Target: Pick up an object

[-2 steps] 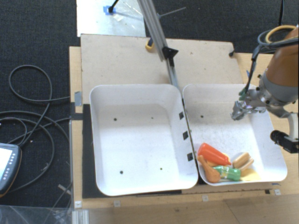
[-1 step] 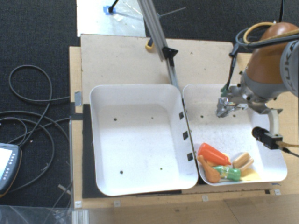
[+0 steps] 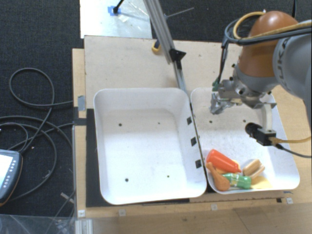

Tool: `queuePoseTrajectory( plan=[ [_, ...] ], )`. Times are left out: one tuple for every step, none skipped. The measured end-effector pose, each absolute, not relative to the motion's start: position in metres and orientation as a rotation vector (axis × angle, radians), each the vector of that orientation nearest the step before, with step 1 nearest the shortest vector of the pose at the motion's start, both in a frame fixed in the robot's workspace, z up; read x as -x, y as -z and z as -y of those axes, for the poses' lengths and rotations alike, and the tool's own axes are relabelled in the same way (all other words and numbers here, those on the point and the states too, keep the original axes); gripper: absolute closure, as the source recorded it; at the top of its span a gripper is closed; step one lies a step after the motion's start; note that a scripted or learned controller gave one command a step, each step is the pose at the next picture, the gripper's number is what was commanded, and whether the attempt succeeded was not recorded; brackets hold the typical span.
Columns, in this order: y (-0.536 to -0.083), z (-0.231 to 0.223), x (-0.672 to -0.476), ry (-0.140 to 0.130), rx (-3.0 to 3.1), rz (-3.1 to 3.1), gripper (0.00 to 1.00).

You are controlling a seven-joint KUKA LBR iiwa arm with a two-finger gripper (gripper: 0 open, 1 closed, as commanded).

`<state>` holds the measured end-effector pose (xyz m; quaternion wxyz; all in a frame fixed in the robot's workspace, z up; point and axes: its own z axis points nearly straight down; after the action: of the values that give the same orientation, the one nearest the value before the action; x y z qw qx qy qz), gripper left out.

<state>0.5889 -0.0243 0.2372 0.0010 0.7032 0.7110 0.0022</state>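
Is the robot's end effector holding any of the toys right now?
No. The end effector hangs over the far part of the right bin, while the orange carrot and other toy foods lie in its near corner.

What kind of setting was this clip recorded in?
Most likely a robotics lab test bench. A grey robot arm reaches over two shallow white bins, toy food items sit in the right bin, and loose cables lie on dark carpet.

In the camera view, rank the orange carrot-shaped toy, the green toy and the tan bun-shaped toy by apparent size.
1. orange carrot-shaped toy, clearly the largest.
2. green toy and tan bun-shaped toy look alike in size; the green one is partly overlapped, so I won't rank them.
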Motion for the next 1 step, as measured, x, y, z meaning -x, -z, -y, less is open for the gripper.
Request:
queuePoseTrajectory(
  plan=[
    [-0.2341,-0.0374,-0.6018,-0.006,-2.208,-2.234,1.0]
  ],
)
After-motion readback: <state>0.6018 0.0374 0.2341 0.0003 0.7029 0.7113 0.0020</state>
